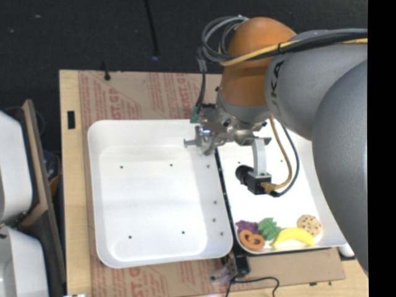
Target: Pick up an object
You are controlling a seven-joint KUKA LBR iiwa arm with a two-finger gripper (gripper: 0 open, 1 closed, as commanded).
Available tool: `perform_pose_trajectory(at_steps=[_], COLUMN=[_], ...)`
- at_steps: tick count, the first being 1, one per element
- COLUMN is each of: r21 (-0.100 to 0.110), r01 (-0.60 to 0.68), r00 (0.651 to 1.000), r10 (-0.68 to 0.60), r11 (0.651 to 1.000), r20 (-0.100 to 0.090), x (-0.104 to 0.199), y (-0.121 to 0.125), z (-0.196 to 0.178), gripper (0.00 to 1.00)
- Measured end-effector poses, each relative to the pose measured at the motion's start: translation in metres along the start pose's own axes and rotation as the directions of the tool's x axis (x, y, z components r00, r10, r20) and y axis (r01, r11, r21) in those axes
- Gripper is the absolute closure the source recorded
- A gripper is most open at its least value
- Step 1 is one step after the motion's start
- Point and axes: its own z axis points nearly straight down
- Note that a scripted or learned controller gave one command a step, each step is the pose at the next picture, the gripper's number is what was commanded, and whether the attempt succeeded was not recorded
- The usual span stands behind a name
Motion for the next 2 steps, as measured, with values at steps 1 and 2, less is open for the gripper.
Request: perform_pose_trajectory(at_steps=[1, 2], r21=[0.0, 0.0], r01=[-0.003, -0.004], r00=[1.0, 1.0], r10=[0.003, 0.004], r11=[1.0, 1.0], r20=[0.001, 0.001], x=[0.017, 0.0163], y=[0.0146, 0.0145], z=[0.0031, 0.0029], gripper=[1.0, 0.0])
